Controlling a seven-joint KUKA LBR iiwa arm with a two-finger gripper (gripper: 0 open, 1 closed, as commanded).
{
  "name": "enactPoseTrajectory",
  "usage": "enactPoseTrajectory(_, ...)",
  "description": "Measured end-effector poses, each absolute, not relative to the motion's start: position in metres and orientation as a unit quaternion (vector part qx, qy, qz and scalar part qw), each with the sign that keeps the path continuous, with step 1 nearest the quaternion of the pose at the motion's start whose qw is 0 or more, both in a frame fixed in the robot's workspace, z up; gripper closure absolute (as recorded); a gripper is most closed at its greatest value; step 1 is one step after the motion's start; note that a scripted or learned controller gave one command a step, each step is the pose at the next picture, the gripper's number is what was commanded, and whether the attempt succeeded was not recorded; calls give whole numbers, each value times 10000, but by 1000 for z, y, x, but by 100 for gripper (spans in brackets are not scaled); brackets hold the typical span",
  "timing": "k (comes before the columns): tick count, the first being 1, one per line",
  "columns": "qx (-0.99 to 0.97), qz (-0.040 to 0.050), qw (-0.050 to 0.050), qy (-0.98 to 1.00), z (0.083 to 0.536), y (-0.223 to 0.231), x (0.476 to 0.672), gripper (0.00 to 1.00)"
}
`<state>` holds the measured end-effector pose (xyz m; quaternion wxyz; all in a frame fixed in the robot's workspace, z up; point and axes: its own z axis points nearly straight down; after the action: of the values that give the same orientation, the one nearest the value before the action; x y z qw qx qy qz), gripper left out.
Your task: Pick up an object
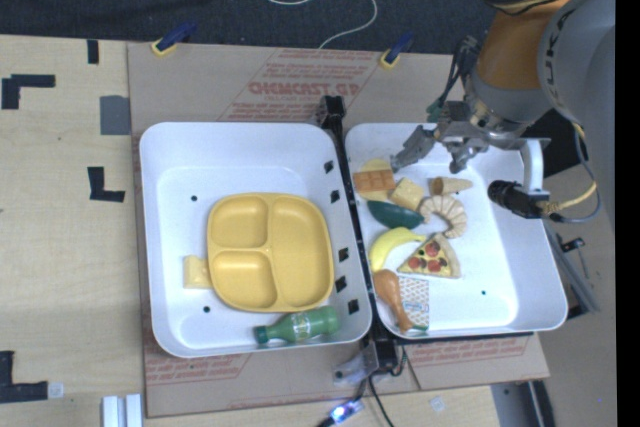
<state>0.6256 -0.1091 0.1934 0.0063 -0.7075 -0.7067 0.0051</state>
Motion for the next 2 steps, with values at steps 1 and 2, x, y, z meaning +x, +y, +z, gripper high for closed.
enactPoseTrajectory(1, -7065, 4, 6, -7077, 202, -109, 629, 0)
enactPoseTrajectory(2, -7069, 25, 21, -7073, 152, -118, 626, 0)
